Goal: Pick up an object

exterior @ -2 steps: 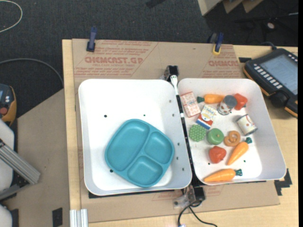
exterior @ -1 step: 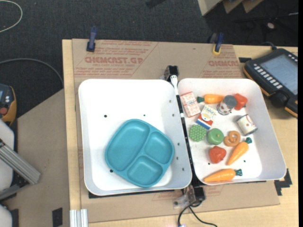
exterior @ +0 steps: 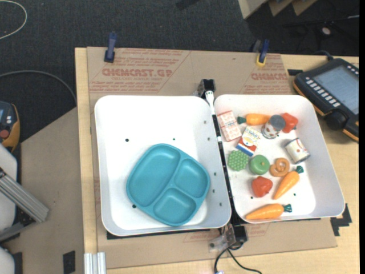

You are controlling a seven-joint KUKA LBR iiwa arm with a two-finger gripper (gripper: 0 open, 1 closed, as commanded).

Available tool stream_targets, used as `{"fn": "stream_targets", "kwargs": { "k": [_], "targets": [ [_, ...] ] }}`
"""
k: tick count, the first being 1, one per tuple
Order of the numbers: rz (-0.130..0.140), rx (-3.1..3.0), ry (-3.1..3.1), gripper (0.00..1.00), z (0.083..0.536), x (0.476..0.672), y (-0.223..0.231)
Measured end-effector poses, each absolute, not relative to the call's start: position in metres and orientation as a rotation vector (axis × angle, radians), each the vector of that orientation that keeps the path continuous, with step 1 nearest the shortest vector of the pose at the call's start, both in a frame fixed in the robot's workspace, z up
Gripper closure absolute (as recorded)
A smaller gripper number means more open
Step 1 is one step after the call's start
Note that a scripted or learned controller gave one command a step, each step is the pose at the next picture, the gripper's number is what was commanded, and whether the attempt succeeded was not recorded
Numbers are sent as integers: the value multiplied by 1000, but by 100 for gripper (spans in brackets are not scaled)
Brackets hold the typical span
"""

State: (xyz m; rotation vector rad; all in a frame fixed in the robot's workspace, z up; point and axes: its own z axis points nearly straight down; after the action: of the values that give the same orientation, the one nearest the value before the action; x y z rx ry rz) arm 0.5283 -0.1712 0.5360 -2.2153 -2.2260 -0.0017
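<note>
Several small toy foods crowd the right bin (exterior: pixel 319 153) — the teal tray (exterior: pixel 168 182) sits alone in the left bin (exterior: pixel 114 130). Target the near carrot (exterior: pixel 268 211): it lies apart, allowing clean finger clearance — gripper state cannot be determined.

A single fixed camera hangs above the bench (exterior: pixel 57 170) and looks down at a slant, so the far edge with its two clamps sits toward the top of the frame and the near edge runs off the bottom. It stands far enough back to take in the left bin (exterior: pixel 108 124) and the right bin (exterior: pixel 325 170) whole, side by side in the middle of the view. Dark floor (exterior: pixel 85 16) fills the top beyond the bench, and a handheld control pendant (exterior: pixel 333 93) lies at the right edge.
</note>
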Motion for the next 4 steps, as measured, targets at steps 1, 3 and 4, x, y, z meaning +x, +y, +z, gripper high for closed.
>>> {"fn": "stream_targets", "kwargs": {
  "k": [1, 3, 4],
  "targets": [
    [-3, -2209, -2231, 100, 536, 478, -80],
    [-11, -2228, -2234, 100, 541, 542, -110],
    [-1, -2231, -2221, 100, 535, 560, -168]
  ]
}}
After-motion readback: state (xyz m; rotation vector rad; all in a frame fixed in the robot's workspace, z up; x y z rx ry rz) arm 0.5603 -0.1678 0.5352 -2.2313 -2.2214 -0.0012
